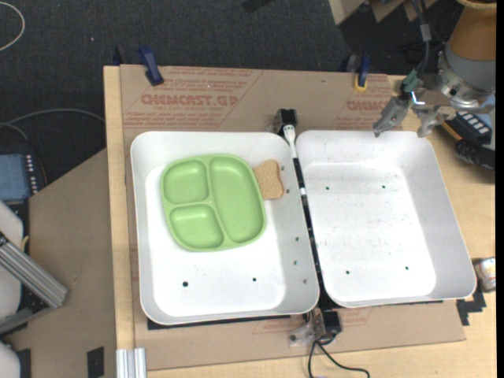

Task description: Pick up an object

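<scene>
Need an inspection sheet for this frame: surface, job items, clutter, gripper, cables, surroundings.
Surface: cardboard sheet on the bench, held by a blue clamp at the back-left edge and a yellow-and-blue clamp at the back right; left bin and right bin side by side on it.
Job's things: green divided plate in the left bin; tan sponge-like block touching its right edge.
Clutter: nothing seen.
Gripper: gripper above the right bin's back-right corner, fingers spread, nothing between them.
Cables: black cable at the front edge; grey cable on the floor, left.
Surroundings: dark carpet; aluminium rail at left.
</scene>
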